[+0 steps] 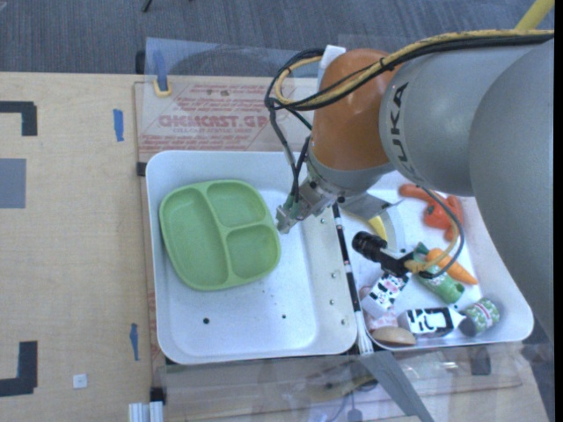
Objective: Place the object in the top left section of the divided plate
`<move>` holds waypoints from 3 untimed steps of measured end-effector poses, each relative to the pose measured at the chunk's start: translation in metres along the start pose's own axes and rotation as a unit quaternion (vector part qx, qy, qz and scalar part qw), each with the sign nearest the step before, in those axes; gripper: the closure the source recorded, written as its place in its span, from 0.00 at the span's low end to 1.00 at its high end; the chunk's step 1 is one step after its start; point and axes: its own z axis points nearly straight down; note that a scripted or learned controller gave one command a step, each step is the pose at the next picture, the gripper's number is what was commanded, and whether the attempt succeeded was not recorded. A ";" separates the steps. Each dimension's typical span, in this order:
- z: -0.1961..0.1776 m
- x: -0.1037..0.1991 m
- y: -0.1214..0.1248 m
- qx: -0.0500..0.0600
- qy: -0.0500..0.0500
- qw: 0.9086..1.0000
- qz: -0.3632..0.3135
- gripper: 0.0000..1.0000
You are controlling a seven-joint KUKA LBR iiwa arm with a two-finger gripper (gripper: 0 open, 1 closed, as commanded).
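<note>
Divided plate (218, 233) just left of gripper (289, 215).

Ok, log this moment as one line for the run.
gripper at right rim of green divided plate | plate sections bare | toys in right bin

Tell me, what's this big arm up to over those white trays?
The grey and orange robot arm reaches in over two white bins. Its gripper hangs by the right rim of a green divided plate, which lies in the left bin. All three sections of the plate hold nothing yet. The right bin holds a jumble of small toys, among them a carrot and a little black-and-white cow. I can't make out anything between the gripper's fingers.
</note>
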 end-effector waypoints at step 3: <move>-0.026 0.046 0.016 -0.001 0.000 0.992 -0.123 1.00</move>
